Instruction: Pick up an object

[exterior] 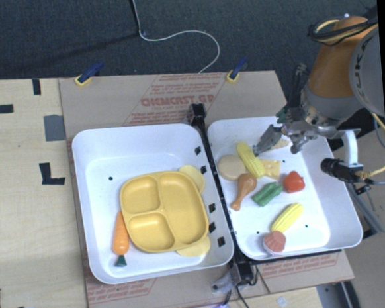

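The gripper [283, 141] hangs over the upper part of the right bin [338, 228], its 2 fingers spread wide with nothing between them. Just below and left of it lies a corn cob [249, 159], next to a tan round piece [231, 167] and a drumstick [243, 190]. A green pepper [267, 194] and a tomato [293, 182] sit nearby, a second corn [286, 218] and a pink slice [275, 242] lower. The left bin [93, 151] holds a yellow tray [162, 210] and a carrot [120, 238].
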Available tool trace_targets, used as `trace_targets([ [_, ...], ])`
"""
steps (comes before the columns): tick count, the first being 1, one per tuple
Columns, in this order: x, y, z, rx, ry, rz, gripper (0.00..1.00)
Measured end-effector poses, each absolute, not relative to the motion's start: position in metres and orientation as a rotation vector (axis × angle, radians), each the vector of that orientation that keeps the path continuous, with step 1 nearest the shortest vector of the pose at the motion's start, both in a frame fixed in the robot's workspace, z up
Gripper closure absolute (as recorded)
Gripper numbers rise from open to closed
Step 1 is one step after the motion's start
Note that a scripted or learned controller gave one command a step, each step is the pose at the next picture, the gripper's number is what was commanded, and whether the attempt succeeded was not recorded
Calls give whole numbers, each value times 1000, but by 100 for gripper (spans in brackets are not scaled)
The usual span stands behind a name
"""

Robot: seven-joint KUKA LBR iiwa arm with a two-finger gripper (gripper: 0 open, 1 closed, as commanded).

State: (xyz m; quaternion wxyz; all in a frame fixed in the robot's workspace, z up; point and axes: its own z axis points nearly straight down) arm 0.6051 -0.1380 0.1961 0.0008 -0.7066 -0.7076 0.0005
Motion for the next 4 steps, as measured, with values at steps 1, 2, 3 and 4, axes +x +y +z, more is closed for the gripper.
trace_targets([
  [1, 611, -140, 149, -2217, -2220, 7, 0],
  [2, 611, -130, 101, -2218, -2222, 4, 0],
  [3, 615, -130, 90, -2223, -2230, -8, 0],
  [4, 617, -129, 102, -2224, -2231, -16, 100],
])
